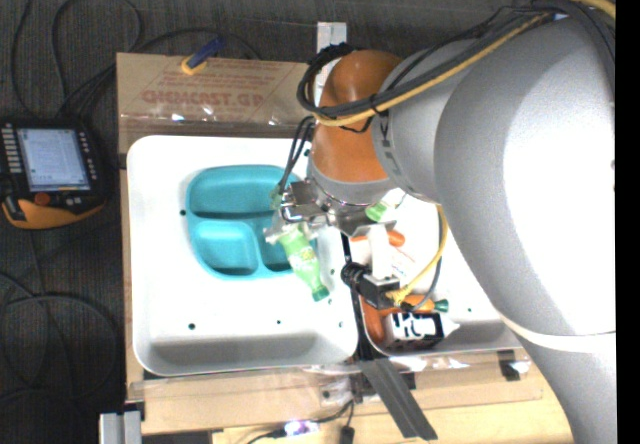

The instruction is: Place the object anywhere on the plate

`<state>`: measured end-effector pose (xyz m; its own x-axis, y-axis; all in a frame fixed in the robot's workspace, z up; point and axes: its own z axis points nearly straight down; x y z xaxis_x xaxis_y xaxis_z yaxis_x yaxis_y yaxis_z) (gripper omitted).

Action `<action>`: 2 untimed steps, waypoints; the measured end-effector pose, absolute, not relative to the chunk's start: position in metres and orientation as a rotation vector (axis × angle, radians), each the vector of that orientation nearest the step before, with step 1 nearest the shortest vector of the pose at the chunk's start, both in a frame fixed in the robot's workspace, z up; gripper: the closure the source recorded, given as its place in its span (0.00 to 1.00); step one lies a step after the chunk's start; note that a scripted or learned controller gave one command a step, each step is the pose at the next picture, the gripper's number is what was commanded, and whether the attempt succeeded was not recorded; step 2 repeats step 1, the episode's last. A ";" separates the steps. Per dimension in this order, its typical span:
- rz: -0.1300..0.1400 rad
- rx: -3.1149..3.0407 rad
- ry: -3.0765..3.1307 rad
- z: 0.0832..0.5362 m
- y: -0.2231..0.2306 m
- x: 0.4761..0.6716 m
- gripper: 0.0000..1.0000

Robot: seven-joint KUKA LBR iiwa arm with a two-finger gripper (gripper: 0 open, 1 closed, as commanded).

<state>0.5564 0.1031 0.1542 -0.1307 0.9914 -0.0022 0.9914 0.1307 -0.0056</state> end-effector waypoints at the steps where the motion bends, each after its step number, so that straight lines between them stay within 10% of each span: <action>1: 0.008 -2.070 -2.360 0.154 0.103 0.556 0.00; 2: 0.008 -2.070 -2.360 0.154 0.103 0.556 0.00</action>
